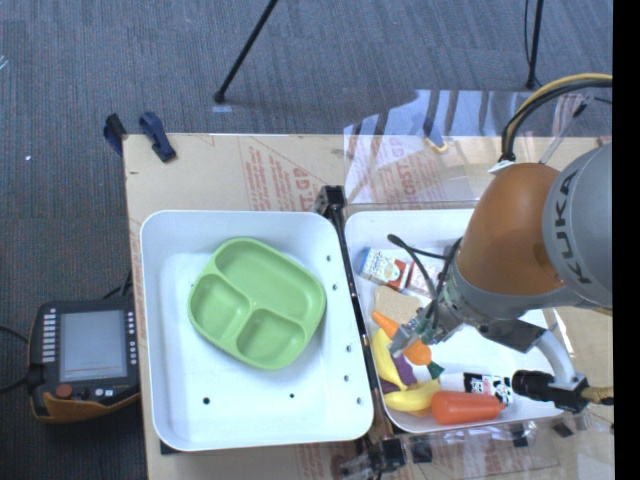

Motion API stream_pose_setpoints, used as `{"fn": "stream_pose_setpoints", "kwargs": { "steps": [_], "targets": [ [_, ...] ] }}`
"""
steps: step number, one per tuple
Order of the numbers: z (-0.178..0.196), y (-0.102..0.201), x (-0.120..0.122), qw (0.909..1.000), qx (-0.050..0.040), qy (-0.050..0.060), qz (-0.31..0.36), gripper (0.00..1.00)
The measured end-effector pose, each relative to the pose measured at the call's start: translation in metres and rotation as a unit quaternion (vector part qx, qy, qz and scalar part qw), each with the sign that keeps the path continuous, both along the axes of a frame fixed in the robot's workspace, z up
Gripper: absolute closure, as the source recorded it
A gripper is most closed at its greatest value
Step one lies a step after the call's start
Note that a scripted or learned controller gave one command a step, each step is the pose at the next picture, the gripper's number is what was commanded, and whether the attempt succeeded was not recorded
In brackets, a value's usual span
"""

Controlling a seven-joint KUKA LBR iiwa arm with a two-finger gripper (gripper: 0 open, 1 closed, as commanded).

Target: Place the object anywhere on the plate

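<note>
Take the green plate [258, 303] as your landmark; it lies in the left bin [160, 368], three compartments bare, tilted a little against the bin's edges.

Arm [530, 238]: reaches in from the plate's right and hangs over the right bin [400, 223], orange band uppermost, wrist angled down toward the toy heap. You would read that posture as a pick in progress, not yet a carry.

Toy heap, right of the plate just past the divider: a small carton [390, 266] at the far side, then an orange carrot [384, 324], a yellow banana [384, 360], a purple piece [402, 372], a second yellow piece [412, 399], a red-orange piece [466, 405] and a small dark-printed bottle [482, 382], all crowded and touching.

Gripper [410, 343]: tips sit down among the carrot and banana. How far the pincer stands apart you cannot tell, nor whether anything is caught.

Task's object: judged to be one of these toys, probably the carrot or its neighbour under the tips; all remain right of the plate.
</note>
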State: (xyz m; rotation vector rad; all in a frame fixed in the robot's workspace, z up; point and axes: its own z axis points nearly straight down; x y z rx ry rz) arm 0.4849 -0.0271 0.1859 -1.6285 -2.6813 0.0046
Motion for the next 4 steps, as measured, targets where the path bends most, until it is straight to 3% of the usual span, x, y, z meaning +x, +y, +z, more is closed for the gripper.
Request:
{"fn": "stream_pose_setpoints", "kwargs": {
  "steps": [1,2,3,4],
  "targets": [
    [0.000,0.060,0.043,0.9985,0.0002,-0.001,-0.055,1.00],
    [0.000,0.139,0.081,0.9982,0.0000,-0.001,-0.061,1.00],
    [0.037,0.224,0.077,0.9864,-0.0005,-0.001,-0.165,1.00],
    [0.036,0.224,0.076,0.9863,-0.0021,-0.001,-0.165,0.00]
  ]
}}
